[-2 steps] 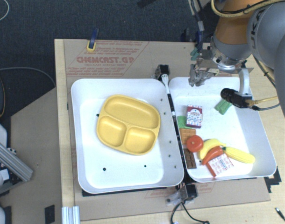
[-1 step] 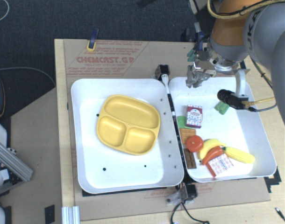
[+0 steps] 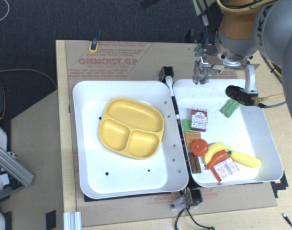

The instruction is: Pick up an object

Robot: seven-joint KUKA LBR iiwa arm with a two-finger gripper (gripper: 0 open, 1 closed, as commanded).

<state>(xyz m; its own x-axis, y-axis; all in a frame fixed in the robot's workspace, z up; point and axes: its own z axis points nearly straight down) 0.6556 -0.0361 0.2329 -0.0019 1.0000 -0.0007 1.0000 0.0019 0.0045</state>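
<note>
Gripper (image 3: 202, 77) above right bin (image 3: 265, 128) far rim, nothing between fingers; spread impossible to tell. Small red carton (image 3: 199, 119) probably light, stiff; best pinched across narrow sides.

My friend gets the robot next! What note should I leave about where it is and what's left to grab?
Gripper: above the far edge of the right bin, holding nothing.
Right bin: tomato, banana, small red box, green block and other small items, mostly near the dividing edge.
Left bin: yellow divided plate.
Done: nothing picked.
Left: lower, grasp an item, lift.
</note>
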